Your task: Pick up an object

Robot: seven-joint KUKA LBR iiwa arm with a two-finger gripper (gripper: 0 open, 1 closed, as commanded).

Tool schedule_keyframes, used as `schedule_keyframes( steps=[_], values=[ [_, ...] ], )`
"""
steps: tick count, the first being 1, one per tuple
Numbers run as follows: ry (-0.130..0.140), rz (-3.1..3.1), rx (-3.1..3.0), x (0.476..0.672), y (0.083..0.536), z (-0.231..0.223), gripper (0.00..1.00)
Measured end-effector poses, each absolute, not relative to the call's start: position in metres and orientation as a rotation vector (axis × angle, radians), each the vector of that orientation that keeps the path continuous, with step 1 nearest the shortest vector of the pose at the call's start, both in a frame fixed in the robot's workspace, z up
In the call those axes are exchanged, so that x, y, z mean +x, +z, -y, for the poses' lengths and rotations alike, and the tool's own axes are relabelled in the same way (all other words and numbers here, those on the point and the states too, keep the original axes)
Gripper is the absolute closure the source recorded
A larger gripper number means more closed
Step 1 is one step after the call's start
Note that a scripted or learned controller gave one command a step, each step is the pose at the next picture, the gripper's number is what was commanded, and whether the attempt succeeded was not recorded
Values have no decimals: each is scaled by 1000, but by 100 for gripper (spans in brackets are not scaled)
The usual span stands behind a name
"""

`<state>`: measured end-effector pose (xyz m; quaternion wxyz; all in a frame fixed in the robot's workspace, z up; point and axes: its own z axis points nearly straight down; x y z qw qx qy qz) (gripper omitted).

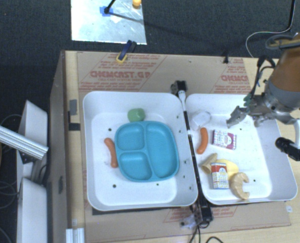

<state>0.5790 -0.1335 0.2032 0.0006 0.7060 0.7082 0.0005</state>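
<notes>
My gripper (237,117) hangs over the upper middle of the right bin (286,178), above bare white floor, with nothing visibly held. Just below it lies a small pink and white box (224,139). Left of the box is an orange sausage (203,140). Further toward the front sit a red can (219,175), a yellow banana (232,165) and a tan curved pastry (240,185). A pale clear object (201,118) rests to the gripper's left.
The left bin (89,135) holds a blue divided plate (145,151), a green round object (136,115) and another orange sausage (111,152). A ridge (189,140) separates the two bins. The arm's dark side part (291,148) juts over the right bin's right side.
</notes>
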Motion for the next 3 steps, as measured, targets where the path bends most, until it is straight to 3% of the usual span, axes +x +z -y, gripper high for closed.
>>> schedule_keyframes(
  steps=[1,2,3],
  values=[
    [5,-2221,2215,620,103,108,0],
    [18,-2213,2203,597,91,85,0],
    [23,-2213,2204,598,103,85,100]
  ],
)
